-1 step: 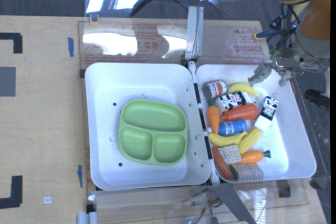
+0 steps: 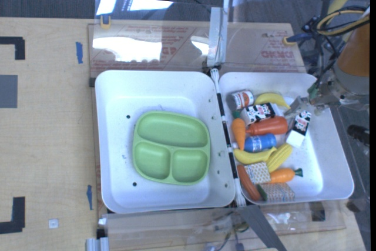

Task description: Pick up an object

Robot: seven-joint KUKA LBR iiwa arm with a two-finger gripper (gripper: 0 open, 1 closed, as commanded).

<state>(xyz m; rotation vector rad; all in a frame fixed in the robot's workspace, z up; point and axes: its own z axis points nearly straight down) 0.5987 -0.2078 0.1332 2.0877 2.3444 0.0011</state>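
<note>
A crowd of toy groceries is seen packed into the left half of the right bin (image 2: 329, 182), while the left bin (image 2: 111, 144) is occupied by a green divided plate (image 2: 171, 147). Nearest the camera, a patterned packet (image 2: 276, 191) is half lost at the bin's near rim, with a small carrot (image 2: 283, 174) and a checked sachet (image 2: 257, 172) just behind it. Farther in, two bananas (image 2: 267, 155) are overlapped by a blue bottle (image 2: 259, 143) and a red-orange sausage-like piece (image 2: 267, 126), so their outlines are partly hidden. A white, black and red carton (image 2: 299, 126) is tilted at the pile's right side, directly under the gripper (image 2: 312, 101). Contact with the carton cannot be made out; whether the claw is parted or closed cannot be told, its tips being blurred. Farthest back, a small can (image 2: 241, 99) and another banana (image 2: 271, 99) are seen. The arm (image 2: 352, 59) is cut off at the right edge.
</note>
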